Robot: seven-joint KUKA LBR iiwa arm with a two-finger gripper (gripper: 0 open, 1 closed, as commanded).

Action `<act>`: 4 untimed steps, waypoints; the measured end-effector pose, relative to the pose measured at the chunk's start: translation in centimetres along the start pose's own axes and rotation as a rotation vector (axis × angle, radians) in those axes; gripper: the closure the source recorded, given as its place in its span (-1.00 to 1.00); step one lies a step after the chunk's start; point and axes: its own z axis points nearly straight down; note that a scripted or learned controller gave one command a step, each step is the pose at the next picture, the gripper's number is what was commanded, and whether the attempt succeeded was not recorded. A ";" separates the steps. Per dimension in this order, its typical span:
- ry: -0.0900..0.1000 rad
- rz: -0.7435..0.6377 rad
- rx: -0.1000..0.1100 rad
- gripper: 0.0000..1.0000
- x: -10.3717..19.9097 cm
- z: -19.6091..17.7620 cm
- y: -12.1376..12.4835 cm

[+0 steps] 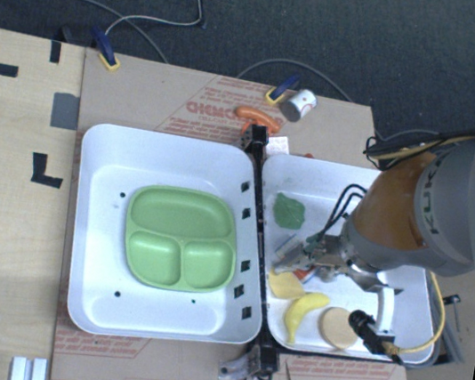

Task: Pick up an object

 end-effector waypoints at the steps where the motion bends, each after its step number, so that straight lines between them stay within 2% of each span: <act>1: -0.002 0.001 -0.001 -1.00 -1.0 0.0 3.9; 2: -0.004 0.001 -0.003 -1.00 0.0 0.0 2.0; 3: -0.005 0.001 -0.003 1.00 0.0 -1.0 2.0; 4: -0.001 -0.001 0.003 1.00 7.0 -9.8 3.7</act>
